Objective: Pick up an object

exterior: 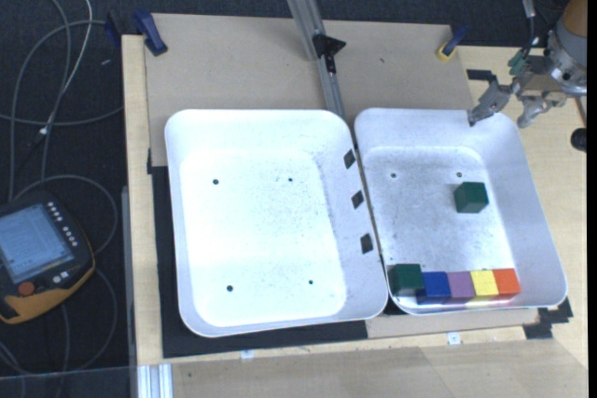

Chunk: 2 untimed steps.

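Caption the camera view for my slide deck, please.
Open end effector above right white bin's far rim; dark green cube alone, five coloured cubes lining near wall.

Glossy white plastic bins [187,144], speckled

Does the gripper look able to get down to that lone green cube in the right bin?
Probably yes. The green cube sits alone on open floor of the right bin, nothing touching it, and the gripper hovers open above the bin's far right corner.

Dark green cube [471,197] sits alone, flat, mid-floor of the right bin [532,191].
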### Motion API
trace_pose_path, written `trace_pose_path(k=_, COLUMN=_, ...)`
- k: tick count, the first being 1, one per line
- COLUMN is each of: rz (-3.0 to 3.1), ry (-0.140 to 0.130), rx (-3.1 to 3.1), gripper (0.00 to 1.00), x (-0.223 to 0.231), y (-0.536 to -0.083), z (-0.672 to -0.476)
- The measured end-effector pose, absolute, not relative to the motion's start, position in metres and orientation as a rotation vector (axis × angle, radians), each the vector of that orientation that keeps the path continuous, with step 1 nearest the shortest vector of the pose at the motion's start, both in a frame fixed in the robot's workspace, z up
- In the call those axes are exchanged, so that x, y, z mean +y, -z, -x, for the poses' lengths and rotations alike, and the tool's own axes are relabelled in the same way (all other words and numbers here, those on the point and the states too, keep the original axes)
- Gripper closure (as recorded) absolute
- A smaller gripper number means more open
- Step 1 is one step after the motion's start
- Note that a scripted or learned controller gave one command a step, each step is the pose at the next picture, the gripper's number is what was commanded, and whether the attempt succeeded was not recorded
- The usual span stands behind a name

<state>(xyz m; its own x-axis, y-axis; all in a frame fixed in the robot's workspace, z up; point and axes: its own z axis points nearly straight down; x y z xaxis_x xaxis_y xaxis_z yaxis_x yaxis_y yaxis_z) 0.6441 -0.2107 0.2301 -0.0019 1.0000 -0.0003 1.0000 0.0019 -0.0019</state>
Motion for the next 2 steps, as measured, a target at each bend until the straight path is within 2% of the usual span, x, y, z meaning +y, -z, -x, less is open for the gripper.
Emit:
trace_pose_path(k=1, rz=2.215, ry=-0.007, rx=-2.214, gripper=0.0, x=-0.217, y=-0.096, z=-0.617)
trace_pose_path(k=2, rz=2.216, ry=-0.001, rx=-2.219, gripper=0.0, x=-0.179, y=-0.1, z=-0.579)
